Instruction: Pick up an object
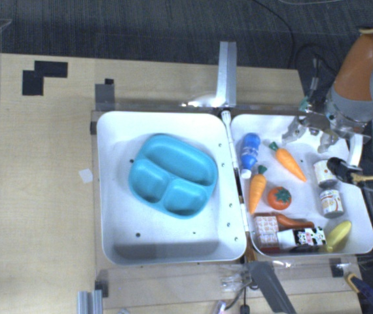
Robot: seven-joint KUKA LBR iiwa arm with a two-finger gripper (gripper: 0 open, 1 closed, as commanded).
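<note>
Grey and orange, the arm [368, 70] is cut off at the right edge of the view, so only its wrist end shows above the far right corner of the right bin [363, 237]. The gripper [317, 131] hangs over that corner, its metal parts blurred against the white wall; whether it is released or clenched cannot be told, and nothing can be made out between its tips. A dark cable crosses the top of the view over dark ribbed flooring.

Pale wood makes up the bench [36, 195], marked with a few black squares near its far left, and a metal post [228, 74] stands upright behind the seam where the two bins meet.

On the left, the left bin [118, 241] holds a blue divided plate [172, 174], tilted, with three compartments. The right bin is crowded: a blue-and-white bottle [248, 149] lies along its left wall, one toy carrot [290, 163] lies near the gripper, and a second carrot [257, 192] lies just beside a toy tomato [279, 197]. Two small jars [326, 188] sit by the right wall, their labels too small to read. Along the near wall lie a red-and-white packet [266, 227], a dark printed package [304, 237] that partly overlaps it, and a yellow lemon-like toy [339, 235].
</note>
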